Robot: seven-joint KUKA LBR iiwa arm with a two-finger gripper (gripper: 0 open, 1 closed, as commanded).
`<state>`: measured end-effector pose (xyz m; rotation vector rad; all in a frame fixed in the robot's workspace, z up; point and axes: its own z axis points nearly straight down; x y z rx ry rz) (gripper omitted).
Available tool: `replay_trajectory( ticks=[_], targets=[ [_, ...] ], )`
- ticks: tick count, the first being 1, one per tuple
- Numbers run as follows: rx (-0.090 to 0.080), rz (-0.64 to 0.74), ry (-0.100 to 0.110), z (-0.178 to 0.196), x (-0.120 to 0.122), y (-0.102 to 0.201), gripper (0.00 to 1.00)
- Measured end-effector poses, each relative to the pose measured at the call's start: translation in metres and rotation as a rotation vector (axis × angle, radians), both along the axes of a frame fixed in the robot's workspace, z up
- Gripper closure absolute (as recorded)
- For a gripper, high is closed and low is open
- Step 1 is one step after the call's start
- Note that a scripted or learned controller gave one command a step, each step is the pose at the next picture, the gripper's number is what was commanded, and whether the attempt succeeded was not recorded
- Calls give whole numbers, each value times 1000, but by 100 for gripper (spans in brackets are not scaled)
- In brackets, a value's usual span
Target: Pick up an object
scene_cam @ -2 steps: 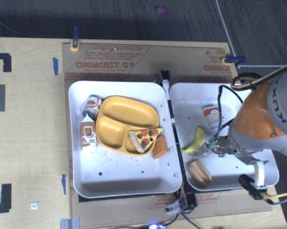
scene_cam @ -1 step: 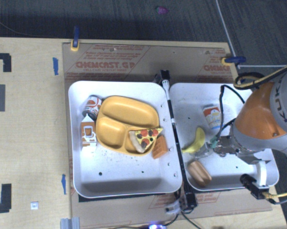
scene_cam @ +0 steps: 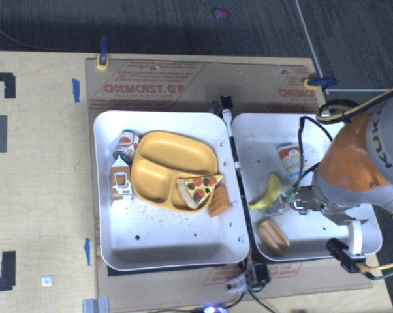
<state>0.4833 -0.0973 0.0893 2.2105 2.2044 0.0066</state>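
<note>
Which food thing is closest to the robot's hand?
The yellow banana in the right bin. It lies right beside the gripper. The brown bun sits lower down, and the pizza slice is over in the left bin.

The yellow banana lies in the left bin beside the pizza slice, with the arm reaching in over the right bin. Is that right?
Not quite. In the camera view the yellow banana lies in the right white bin, near the grey and orange arm. The pizza slice is in the left white bin.
</note>
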Motion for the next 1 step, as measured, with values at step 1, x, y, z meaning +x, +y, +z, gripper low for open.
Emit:
replay_trajectory(
  ticks=[1],
  targets=[
    [12,7,3,1,1,-37,0]
  ],
)
